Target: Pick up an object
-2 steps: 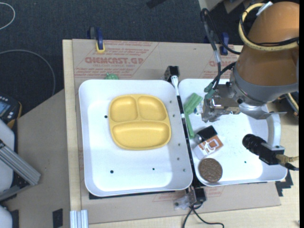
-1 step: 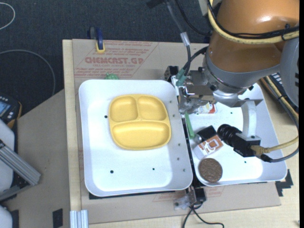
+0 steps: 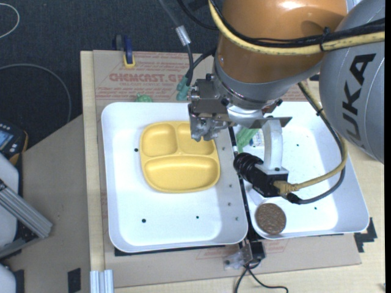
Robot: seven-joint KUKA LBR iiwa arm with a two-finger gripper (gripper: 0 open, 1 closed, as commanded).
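A yellow divided tray (image 3: pixel 179 157) lies in the left bin (image 3: pixel 122 182), towards its back right part. The tray has three compartments: two smaller ones along the far edge and one long one nearer you. It sits flat on the white floor of the bin, its right edge close to the wall that the two bins share.

Your gripper (image 3: pixel 204 130) is over the tray's far right corner, at the small right-hand compartment. Seen from above, the metal fingers point down at the tray's rim there, but the wrist hides much of them. You cannot tell from this view whether the jaws are open or closed, nor whether they touch the tray or grip anything.

Above the gripper, the arm's orange band (image 3: pixel 275 17) and grey wrist cover the back of both bins. A yellow cable (image 3: pixel 324 176) loops down from the arm across the right bin (image 3: pixel 330 206) to a black connector (image 3: pixel 259 174) near the shared wall.

In the right bin, a round brown disc (image 3: pixel 270 218) lies in the near left corner. Farther back, partly under the arm, you can see a green and white object (image 3: pixel 250 136) that is too hidden to name.

Both bins rest on a brown cardboard sheet (image 3: pixel 153 72) with red printing, and a green scrap (image 3: pixel 143 98) lies on it just behind the left bin.
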